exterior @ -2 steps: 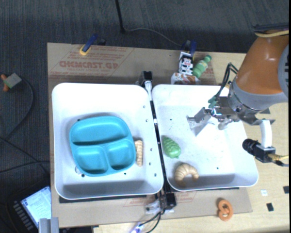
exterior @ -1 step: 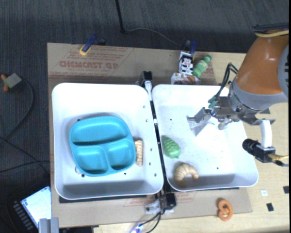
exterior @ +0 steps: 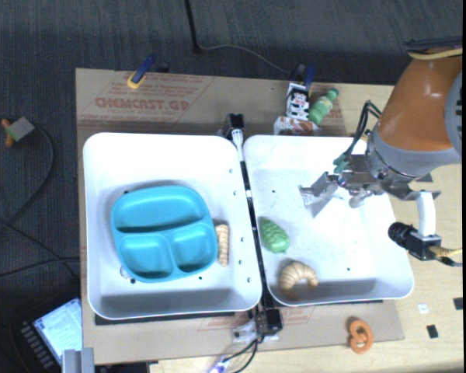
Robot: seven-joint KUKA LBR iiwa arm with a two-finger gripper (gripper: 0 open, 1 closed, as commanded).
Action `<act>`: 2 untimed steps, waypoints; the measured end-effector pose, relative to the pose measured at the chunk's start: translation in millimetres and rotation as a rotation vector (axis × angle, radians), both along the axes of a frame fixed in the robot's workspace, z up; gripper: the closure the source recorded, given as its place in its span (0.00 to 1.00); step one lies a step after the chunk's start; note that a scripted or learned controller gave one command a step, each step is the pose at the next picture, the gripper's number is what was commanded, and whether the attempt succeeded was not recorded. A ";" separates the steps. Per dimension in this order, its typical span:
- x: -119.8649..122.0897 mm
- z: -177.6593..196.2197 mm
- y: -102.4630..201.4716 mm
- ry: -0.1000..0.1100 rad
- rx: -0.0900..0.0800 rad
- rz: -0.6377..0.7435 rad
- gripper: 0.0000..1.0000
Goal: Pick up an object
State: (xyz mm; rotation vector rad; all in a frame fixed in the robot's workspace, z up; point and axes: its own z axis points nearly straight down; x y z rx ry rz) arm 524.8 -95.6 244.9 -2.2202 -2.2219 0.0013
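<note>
Floor, far left: a small grey block with an orange part lies on the dark carpet, off the worktop.
Left bin: holds a blue divided tray with three compartments, set at a slight angle near the middle.
Beside the tray: a pale ridged item lies against the tray's right edge, close to the bin's right wall.
Worktop, back edge: a blue and yellow clamp sits at the left rear corner; a small printed pack and a green toy figure stand behind the right bin.
Right bin: a green knobbly object lies near its left wall; a tan croissant-shaped object lies just in front of it, near the front wall.
Pincer: low over the middle of the right bin, its fingers spread apart with nothing between them, well clear of both objects.
Arm: grey with an orange band, reaching in from the right.
Worktop, front right: a small orange ring lies outside the bins.
</note>
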 end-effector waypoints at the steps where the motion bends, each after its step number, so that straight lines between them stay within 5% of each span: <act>1: 0.0 0.0 0.0 0.000 0.000 0.000 0.00; 2: 0.0 0.0 0.0 0.000 0.000 0.000 0.00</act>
